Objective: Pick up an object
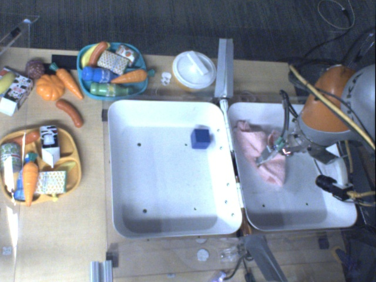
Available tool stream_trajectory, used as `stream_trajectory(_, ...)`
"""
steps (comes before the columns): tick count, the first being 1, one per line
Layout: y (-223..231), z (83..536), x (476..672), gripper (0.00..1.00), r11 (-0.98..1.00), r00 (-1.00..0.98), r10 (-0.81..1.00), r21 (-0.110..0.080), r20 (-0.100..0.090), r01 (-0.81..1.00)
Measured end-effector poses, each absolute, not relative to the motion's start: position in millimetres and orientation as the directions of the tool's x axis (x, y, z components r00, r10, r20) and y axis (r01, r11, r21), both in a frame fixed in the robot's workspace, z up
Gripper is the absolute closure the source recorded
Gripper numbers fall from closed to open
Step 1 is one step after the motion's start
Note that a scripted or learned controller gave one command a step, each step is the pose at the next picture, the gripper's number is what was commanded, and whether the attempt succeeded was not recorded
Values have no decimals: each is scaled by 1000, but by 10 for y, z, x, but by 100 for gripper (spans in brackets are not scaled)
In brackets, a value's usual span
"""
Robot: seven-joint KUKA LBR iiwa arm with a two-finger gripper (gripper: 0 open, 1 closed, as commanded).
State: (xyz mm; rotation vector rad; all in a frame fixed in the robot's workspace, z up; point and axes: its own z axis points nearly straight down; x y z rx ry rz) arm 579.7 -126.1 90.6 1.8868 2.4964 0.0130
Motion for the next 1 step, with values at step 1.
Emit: stream_trajectory(1, -1249, 1023, 5820, 100, 274, -274, 962, 21, -6, 962)
